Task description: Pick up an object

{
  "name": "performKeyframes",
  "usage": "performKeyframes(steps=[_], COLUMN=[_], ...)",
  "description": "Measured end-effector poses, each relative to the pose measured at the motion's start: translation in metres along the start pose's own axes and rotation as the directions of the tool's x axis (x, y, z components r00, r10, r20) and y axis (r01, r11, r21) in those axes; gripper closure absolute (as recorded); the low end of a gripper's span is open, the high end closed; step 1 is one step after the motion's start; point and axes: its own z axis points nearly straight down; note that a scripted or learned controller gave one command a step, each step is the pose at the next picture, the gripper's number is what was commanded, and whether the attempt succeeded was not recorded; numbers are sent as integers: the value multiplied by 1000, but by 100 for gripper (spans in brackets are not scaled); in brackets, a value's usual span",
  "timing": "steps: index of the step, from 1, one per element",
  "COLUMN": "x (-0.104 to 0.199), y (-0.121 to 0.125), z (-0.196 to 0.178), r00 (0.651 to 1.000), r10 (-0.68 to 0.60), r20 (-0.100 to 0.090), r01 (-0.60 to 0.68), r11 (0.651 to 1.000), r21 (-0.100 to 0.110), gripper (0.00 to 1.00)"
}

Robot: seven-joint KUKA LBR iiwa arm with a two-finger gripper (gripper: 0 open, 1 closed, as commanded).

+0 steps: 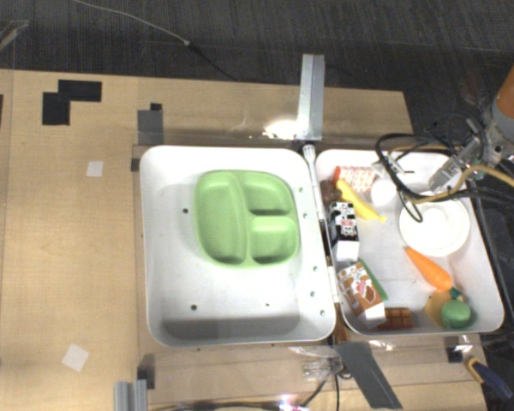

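1. Gripper (450, 171) is hanging over the right bin's (488, 306) far right corner, just above the white dish (434, 225). It is too small and blurred here to tell whether it is apart or together. Nothing is showing as held.
2. Arm (510, 105) is reaching in from the right, orange band showing, with black cables (403, 165) looping over the far end of the right bin.
3. Candidate objects are all lying in the two bins. The left bin (167, 315) is carrying one green divided plate (244, 217), pale green with three compartments, sitting near its centre and slightly toward the far edge.
4. Right bin, along the left edge from far to near:
   - one red-and-white box (357, 178)
   - one yellow banana (360, 204) lying slantwise just beside it
   - one black-and-white carton (343, 218)
   - one printed snack box (361, 285), brown and white, tilted
5. Right bin, near edge: one brown chocolate bar (399, 318) is lying beside the snack box, and one round green fruit (456, 313) is sitting in the near right corner.
6. Right bin, middle: one orange carrot (428, 268) is lying slantwise between the white dish and the green fruit. One small white cup (382, 193) is sitting beside the banana, touching or nearly touching the dish.
7. Count: two bins, nine loose objects, one of each kind.
8. Bench (60, 255) is carrying both bins side by side.
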Motion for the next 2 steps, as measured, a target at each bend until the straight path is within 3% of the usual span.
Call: performKeyframes(steps=[1,2], x=[-26,-26], y=[27,27], z=[-18,-18], r00=[998,998], r10=[-55,-57], r20=[1,0], r01=[55,57], r11=[998,998], r21=[1,1], gripper=[100,0])
